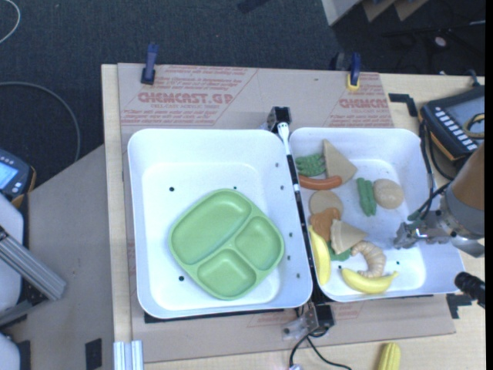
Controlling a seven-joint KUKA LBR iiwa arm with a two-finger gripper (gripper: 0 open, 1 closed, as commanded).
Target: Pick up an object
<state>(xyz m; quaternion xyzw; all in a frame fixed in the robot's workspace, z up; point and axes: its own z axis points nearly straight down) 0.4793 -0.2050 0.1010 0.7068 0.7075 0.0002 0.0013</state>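
The right bin [408,149] holds several toy foods: a tan wedge [337,160], a green leafy piece [310,163], a red sausage [320,182], a green pod [367,196], a beige ball [388,193], a shrimp [373,256] and two bananas [320,257] [366,281]. My gripper [406,236] hangs low over the right side of this bin, right of the shrimp and below the beige ball, touching none of them as far as I can see. The grey arm with its orange band [470,187] comes in from the right edge.
The left bin [146,206] holds a green divided plate [225,243]. A black clamp [280,118] sits between the bins at the back. A yellow toy [387,355] lies on the bench in front of the right bin. A tablet [454,126] sits at the right.
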